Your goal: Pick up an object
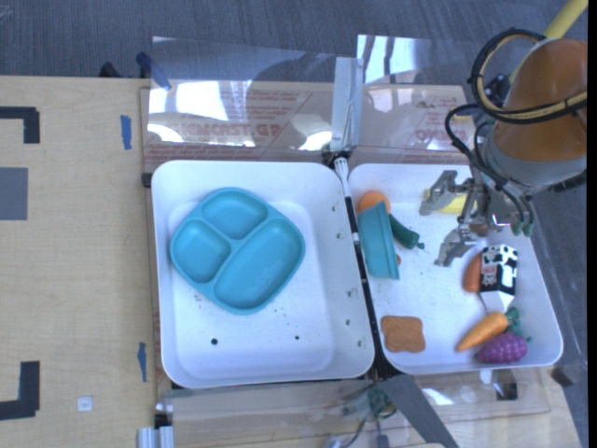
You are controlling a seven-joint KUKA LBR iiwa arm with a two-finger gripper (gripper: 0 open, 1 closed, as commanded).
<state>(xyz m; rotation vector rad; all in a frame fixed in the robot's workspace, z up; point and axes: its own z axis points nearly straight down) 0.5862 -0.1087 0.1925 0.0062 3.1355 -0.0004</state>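
My gripper hangs over the upper middle of the right bin, its two metal fingers spread open with bare white floor between them. Left of it a teal cup lies on its side against the bin's left wall, with an orange ball behind it and a green piece beside it. A black-and-white toy and a red-orange piece lie just right of the lower finger. A small yellow patch shows by the upper finger; what it is cannot be told.
A brown cookie, a carrot and purple grapes lie along the right bin's front. The left bin holds a blue divided plate. A metal divider separates the bins.
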